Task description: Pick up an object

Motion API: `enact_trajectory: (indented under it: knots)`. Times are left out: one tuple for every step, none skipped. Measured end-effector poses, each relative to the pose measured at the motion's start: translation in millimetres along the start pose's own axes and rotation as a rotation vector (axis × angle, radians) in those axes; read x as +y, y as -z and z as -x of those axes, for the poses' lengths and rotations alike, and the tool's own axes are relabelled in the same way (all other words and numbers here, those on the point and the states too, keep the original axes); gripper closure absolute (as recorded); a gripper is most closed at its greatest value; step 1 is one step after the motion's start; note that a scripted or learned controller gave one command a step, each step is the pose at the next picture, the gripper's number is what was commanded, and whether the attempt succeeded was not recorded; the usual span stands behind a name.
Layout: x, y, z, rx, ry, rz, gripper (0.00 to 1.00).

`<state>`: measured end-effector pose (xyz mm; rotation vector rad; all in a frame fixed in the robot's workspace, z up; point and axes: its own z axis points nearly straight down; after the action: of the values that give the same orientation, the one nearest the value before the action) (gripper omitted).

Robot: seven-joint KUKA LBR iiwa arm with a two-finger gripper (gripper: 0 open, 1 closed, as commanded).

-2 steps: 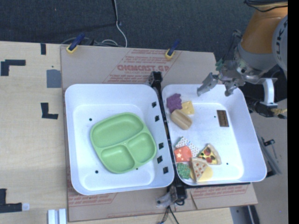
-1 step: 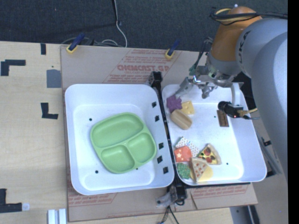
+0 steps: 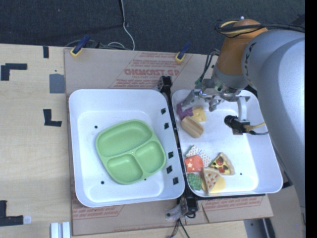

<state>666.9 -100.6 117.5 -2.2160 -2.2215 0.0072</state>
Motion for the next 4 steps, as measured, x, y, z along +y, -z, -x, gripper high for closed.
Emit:
enact_trajectory:
  knots:
    - [-14, -36, -3, 0.0, -0.001, 0.002, 0.0]
    - [1, -33, -4, -0.002, 0.0, 0.0, 0.0]
    - [0, -33, -4, -0.002, -0.002, 0.001, 0.0]
    - [1, -33, -4, -0.002, -0.002, 0.001, 0.0]
